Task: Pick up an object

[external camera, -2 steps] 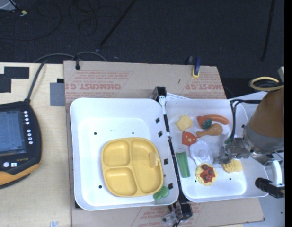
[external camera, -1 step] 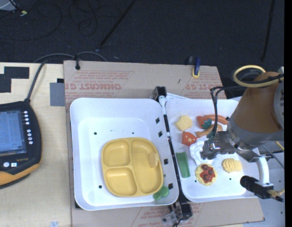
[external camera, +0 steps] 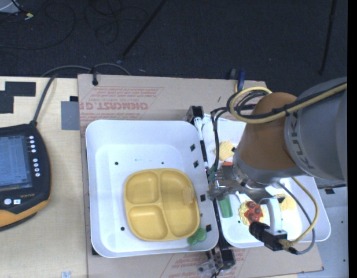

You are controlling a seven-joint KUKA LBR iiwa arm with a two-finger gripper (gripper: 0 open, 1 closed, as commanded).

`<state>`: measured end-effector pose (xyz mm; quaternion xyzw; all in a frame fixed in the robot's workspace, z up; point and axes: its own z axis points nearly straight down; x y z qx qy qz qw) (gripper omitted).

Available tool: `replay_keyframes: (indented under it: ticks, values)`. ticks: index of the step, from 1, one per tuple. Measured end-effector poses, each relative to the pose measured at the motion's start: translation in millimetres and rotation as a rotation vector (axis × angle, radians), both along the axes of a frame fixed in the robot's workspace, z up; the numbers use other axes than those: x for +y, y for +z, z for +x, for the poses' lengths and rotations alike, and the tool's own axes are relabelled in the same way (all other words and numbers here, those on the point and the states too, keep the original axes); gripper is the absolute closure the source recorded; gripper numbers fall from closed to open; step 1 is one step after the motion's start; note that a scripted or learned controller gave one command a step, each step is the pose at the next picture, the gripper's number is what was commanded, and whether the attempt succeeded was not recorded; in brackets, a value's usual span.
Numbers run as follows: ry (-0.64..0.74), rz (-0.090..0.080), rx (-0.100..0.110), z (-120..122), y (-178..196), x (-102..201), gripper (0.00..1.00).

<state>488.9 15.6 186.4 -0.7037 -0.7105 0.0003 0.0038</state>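
Gripper [external camera: 223, 197]: low over the left edge of the right bin [external camera: 323, 230], mostly hidden under the arm's orange band [external camera: 265, 135]; cannot tell whether it is released or clenched, nor whether anything sits in it.
Nearest object: green block [external camera: 225, 206], just below the wrist, at the right bin's left wall; likely the pick target.
Other objects, right bin: red-and-yellow item [external camera: 251, 211] just right of the green block; yellow piece [external camera: 226, 150] further up, near the wall.
Left bin [external camera: 103, 155]: yellow divided tray [external camera: 161, 203] lying flat; small green item [external camera: 197, 237] at the tray's lower right corner.
Step in hand (judgement): descent or closing on the green block.
To do it well: centre over the block and keep off the bin wall, since the block lies tight against it; close fully before lifting; lift straight up.
Risk: wall contact tips the block or blocks the grip.
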Motion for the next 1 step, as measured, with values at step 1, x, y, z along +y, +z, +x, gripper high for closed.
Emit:
replay_keyframes:
  ticks: [1]
  values:
    - [-0.004, -0.001, -0.016, -12.2, 143.3, 29.4, 1.00]
